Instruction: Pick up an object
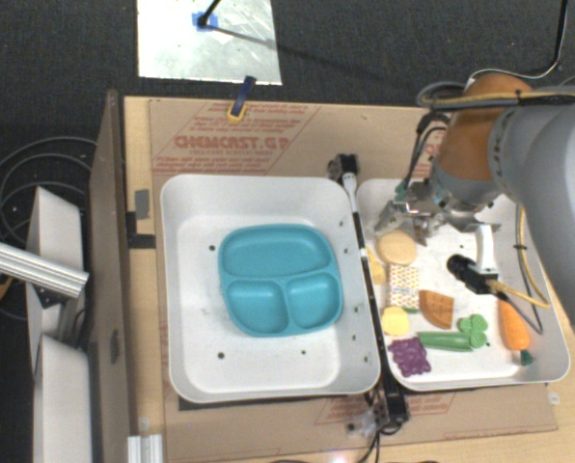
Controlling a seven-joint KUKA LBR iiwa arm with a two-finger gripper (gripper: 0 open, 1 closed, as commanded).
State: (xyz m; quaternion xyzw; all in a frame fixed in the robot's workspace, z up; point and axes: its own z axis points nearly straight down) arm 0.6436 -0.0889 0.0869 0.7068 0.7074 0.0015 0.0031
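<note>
Camera view: claw (pixel 415 222) low in right bin (pixel 556 355), far end, just above the round tan cookie (pixel 397 249). Can't tell its grip state. Other toy food lies nearer. Blue tray (pixel 279 278) sits in left bin (pixel 186 220).

Both white bins, the left bin (pixel 186 287) and the right bin (pixel 548 355), look like smooth, faintly glossy plastic, and the blue divided tray (pixel 278 278) in the left one has a matt plastic finish. The toy foods, such as the orange carrot (pixel 514 326) and purple grapes (pixel 410 355), appear as smooth plastic. The bench top (pixel 230 138) looks like matt printed cardboard, while the arm (pixel 548 157) has a smooth grey shell, and a shiny foil-like sheet (pixel 208 29) lies on rough dark carpet (pixel 46 66).
</note>
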